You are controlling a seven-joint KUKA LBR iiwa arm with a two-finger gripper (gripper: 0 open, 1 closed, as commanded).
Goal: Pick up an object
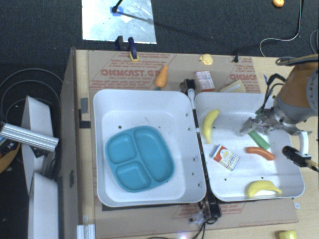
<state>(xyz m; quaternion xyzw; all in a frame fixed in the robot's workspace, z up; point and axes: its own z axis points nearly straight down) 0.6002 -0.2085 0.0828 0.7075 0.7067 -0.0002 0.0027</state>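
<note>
Claw (pixel 255 126) low in the right bin (pixel 294 183), touching the green stick (pixel 259 139); can't tell if it's open or closed. From the stick: sausage (pixel 259 153) just below, card (pixel 225 157) lower left, bananas (pixel 210 125) left and (pixel 263 187) below.

We take this for a robotics lab; two white bins (pixel 144 103) sit on a cardboard-covered bench (pixel 129 68) over dark carpet (pixel 40 29); a cable (pixel 291 31) trails across the floor; the grey and orange arm (pixel 299 91) reaches over toy food, a banana (pixel 210 125) among it; clamps (pixel 125 45) grip the bench's far edge.
</note>
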